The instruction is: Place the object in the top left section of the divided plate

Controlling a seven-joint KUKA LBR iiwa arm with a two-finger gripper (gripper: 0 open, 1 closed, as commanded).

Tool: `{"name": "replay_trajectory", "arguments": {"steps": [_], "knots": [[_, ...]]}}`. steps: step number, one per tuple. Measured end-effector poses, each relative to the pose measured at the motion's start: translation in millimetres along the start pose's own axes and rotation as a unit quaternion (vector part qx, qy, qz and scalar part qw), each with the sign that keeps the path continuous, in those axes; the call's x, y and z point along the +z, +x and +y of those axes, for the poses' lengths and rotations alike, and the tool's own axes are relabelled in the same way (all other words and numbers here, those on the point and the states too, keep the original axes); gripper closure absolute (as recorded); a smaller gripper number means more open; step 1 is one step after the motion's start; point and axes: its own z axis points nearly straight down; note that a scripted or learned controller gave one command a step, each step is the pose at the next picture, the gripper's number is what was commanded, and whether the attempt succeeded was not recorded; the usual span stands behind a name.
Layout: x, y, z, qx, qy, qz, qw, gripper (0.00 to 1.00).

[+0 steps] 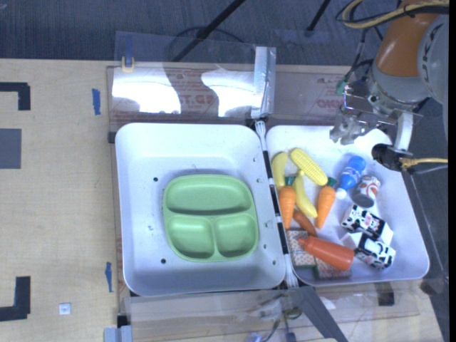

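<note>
Your claw (350,130) hovered over the right white bin's (417,251) back edge; whether it was open could not be told. The green divided plastic plate (211,216) lay in the left white bin (135,212). You would do best to descend squarely over one isolated toy, such as the yellow plastic corn cob (308,166).
</note>
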Motion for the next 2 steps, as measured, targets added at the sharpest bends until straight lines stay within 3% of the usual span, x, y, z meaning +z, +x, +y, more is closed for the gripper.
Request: {"name": "replay_trajectory", "arguments": {"steps": [1,2], "knots": [[42.8,84.1,7.3,0.138,0.001,0.000,0.9905,1.00],[-82.3,45.6,17.5,0.326,0.001,0.000,0.9455,1.00]]}}
